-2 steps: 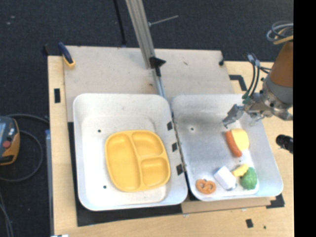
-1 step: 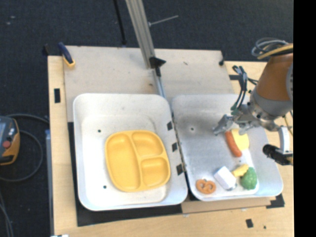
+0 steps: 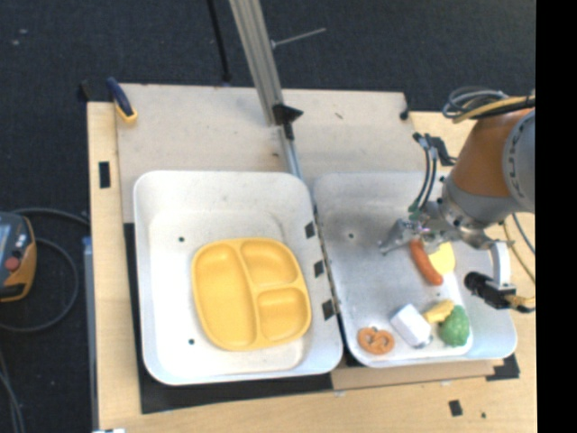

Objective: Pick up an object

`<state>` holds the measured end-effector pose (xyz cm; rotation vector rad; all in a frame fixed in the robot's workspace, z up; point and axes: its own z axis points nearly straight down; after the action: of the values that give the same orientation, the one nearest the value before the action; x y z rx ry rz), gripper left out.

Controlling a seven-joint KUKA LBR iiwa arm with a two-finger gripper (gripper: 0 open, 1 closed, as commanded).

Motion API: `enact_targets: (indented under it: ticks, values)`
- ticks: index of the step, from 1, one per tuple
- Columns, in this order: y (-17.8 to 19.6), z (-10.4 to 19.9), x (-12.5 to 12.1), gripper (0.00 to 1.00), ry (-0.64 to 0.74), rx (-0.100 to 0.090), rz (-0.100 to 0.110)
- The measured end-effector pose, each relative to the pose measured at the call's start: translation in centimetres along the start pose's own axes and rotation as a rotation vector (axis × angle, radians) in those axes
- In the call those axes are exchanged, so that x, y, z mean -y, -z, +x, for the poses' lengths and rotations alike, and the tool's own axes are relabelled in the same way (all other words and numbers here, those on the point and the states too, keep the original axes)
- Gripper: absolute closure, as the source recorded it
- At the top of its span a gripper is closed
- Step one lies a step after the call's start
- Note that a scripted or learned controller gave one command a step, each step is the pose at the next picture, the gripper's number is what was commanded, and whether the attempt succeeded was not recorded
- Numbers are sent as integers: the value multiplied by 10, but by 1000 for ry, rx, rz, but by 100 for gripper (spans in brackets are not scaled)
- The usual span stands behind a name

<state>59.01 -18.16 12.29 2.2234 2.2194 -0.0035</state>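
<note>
- Gripper (image 3: 416,235): we log it low over the right bin (image 3: 361,269), at that bin's right half, hanging from the grey arm (image 3: 491,174) with its orange band; whether its fingers are parted or closed we cannot tell (the wrist hides them).
- Orange sausage-shaped piece (image 3: 426,263): we find it in the right bin, lying at a slant just beside the gripper, on its near side, touching a pale yellow piece (image 3: 443,259) to its right.
- Green piece (image 3: 455,327): near right corner of the right bin, with a small yellow piece (image 3: 439,311) against its far left side.
- White block (image 3: 410,324): near edge of the right bin, just left of the green piece.
- Brown pretzel-shaped piece (image 3: 375,339): near edge, just left of the white block.
- Yellow divided tray (image 3: 251,292): we record it in the left bin (image 3: 162,233), three compartments, lying flat toward the near side, well apart from the gripper.
</note>
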Motion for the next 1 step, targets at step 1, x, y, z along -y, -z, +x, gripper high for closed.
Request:
enact_targets:
  ticks: [1]
  values:
    - [-23, -1, 0, 0, 0, 0, -1]
